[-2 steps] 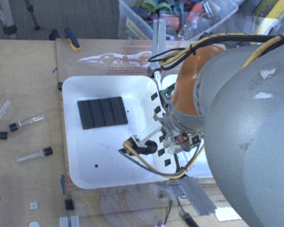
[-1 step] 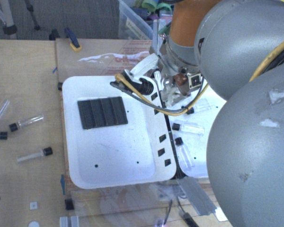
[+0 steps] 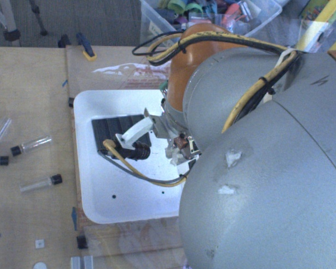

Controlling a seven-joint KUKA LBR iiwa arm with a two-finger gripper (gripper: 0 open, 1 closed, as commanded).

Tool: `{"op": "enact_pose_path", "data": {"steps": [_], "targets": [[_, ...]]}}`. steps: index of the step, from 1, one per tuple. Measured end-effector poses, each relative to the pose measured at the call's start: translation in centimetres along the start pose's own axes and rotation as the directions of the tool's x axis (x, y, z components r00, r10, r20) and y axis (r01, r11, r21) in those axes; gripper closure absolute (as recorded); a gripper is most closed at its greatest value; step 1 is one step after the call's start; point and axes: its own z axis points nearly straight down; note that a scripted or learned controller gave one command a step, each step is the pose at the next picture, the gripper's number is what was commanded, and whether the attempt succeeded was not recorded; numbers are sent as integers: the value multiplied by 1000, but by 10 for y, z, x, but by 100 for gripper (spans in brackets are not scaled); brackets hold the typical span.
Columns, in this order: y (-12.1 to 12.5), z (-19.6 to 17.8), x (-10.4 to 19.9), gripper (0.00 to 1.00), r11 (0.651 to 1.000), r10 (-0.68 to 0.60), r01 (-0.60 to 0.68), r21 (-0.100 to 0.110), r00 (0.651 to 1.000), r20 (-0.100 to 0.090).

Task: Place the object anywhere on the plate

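In the camera view, a pale wooden bench (image 3: 28, 88) is carrying a shallow white plastic bin (image 3: 129, 198) with rounded corners, which is sitting on a brown board (image 3: 117, 60). A flat, matte black rectangular plate (image 3: 109, 129) is lying in the bin's far-left part, close to the walls. Smooth white floor is showing open toward the near rim. The grey arm's hand (image 3: 180, 149) is hanging just beside the plate's right end. I cannot tell how far open it is or whether it is holding anything. Clear plastic vials with black caps (image 3: 36, 144) are lying on the bench, well apart from the bin's left side.
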Motion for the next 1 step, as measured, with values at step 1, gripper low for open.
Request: {"op": "enact_pose_path", "data": {"steps": [1], "targets": [[28,65,105,100,992,127,-127,-1,992,-3]]}}
